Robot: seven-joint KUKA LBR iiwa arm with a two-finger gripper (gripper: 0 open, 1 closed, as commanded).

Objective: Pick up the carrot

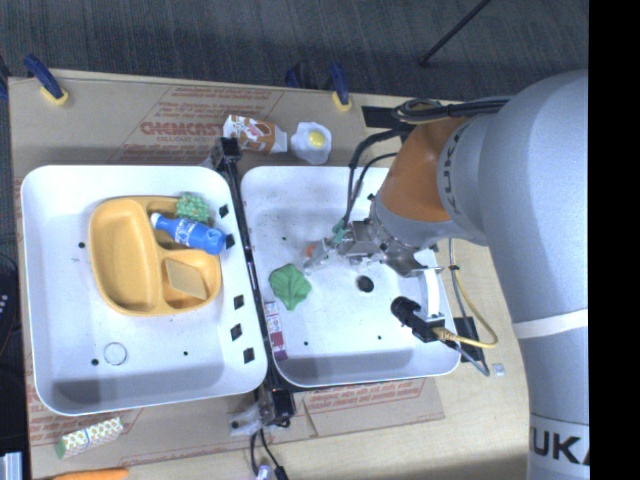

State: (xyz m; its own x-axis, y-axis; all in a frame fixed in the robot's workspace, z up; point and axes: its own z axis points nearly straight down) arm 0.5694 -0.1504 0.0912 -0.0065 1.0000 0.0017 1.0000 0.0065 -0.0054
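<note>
Jaws (pixel 335 243) at carrot (pixel 313 255) | small, orange, mostly hidden | right bin (pixel 330 363)

A yellow plastic divided tray (pixel 140 258) and a blue bottle with a white label (pixel 188 232) lie in the white left bin (pixel 50 298); a green leafy piece (pixel 291 286) lies in the white right bin (pixel 300 363).

1. Gripper (pixel 335 243): mostly masked by the arm's wrist; finger state indiscernible.
2. Carrot (pixel 314 256): small orange fragment, too small to make out.
3. Orange object (pixel 90 474): cut off at the bottom edge.
</note>
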